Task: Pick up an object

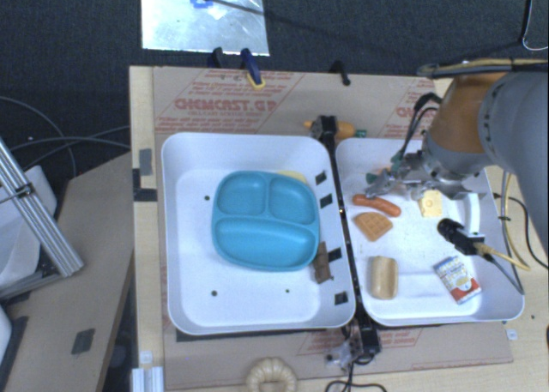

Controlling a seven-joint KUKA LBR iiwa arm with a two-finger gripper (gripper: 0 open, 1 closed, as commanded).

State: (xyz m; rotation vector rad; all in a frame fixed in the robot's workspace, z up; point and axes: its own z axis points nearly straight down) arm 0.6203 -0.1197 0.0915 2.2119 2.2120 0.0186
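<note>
Right now your gripper [383, 183] hangs low over the right bin [497, 296], just above the hot dog [377, 205]; finger state, cannot tell. Waffle [373, 226], cheese [431, 203], bread roll [383, 277] lie nearby; blue divided plate [264, 220] fills the left bin [184, 296].

Claw [378, 183] low, arm from right

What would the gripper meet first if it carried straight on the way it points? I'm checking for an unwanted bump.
Probably the orange sausage-shaped toy, lying just below-left of the gripper; height above it is unclear.
</note>
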